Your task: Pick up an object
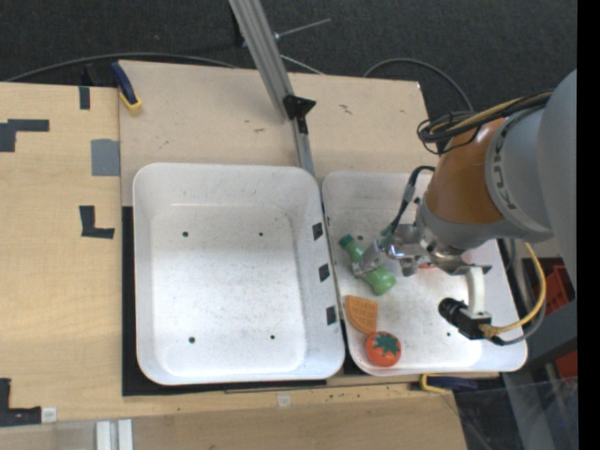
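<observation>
In the right bin [487, 350] lie a green bottle-like toy [367, 265], an orange wedge [361, 313] and a red tomato-like toy [382, 348]. My gripper [375, 260] is down in this bin, its metal tips at the green toy's right side. The arm's grey and orange wrist hangs over the bin's right half and hides what lies under it.
The left bin [225, 270] stands beside the right one, with a black-clipped divider between them. A slanted metal rail [267, 54] runs from the top to the bins' junction. Black cables loop at the arm's right.
</observation>
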Action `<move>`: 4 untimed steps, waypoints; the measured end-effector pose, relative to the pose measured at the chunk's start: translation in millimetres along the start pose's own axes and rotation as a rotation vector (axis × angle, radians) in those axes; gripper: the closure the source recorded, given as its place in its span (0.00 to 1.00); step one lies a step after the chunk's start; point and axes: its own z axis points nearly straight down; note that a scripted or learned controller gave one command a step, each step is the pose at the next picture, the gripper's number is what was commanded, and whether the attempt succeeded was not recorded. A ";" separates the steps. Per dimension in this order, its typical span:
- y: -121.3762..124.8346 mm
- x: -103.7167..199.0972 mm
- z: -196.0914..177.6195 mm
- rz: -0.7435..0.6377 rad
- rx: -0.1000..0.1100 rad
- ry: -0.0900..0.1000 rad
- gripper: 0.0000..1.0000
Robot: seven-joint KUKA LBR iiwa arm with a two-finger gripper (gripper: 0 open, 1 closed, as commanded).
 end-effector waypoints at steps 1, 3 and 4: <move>3.1 -0.3 -16.1 -0.002 -0.010 -0.002 1.00; 3.5 -0.9 -125.4 -0.001 -0.013 -0.002 1.00; 14.8 53.1 -112.9 -0.006 -0.007 0.000 1.00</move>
